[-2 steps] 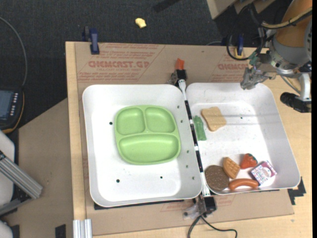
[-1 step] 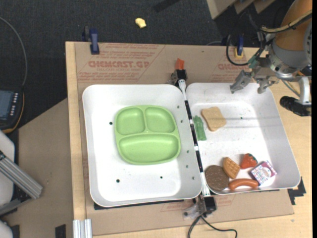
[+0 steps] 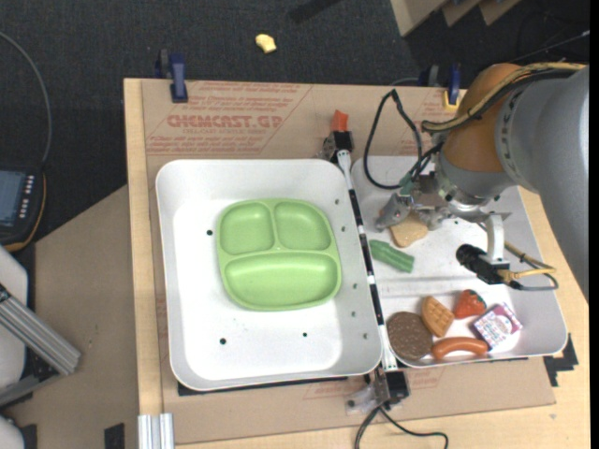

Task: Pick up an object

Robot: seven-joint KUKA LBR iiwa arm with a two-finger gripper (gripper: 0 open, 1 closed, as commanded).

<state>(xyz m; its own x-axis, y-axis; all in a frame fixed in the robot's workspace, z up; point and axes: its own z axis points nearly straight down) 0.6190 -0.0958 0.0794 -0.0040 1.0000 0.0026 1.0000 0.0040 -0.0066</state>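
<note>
My gripper [image 3: 408, 215] is low in the back left part of the right bin [image 3: 538, 251], directly over a tan bread-like piece [image 3: 410, 236] and touching or nearly touching its top. A green pickle-shaped toy [image 3: 390, 255] lies just in front and to the left of it, by the bin's left wall. Along the front of this bin sit a brown round patty [image 3: 409, 336], an orange nugget [image 3: 436, 315], a red strawberry [image 3: 470, 302], a sausage [image 3: 459, 348] and a pink packet [image 3: 496, 325]. Nothing is visibly lifted.
The left bin [image 3: 187, 279] holds a green divided plate [image 3: 278, 254]. The grey arm with its orange band [image 3: 482, 129] covers the right bin's back right. A black fitting with cables [image 3: 482, 263] hangs off the wrist above the bin's middle.
</note>
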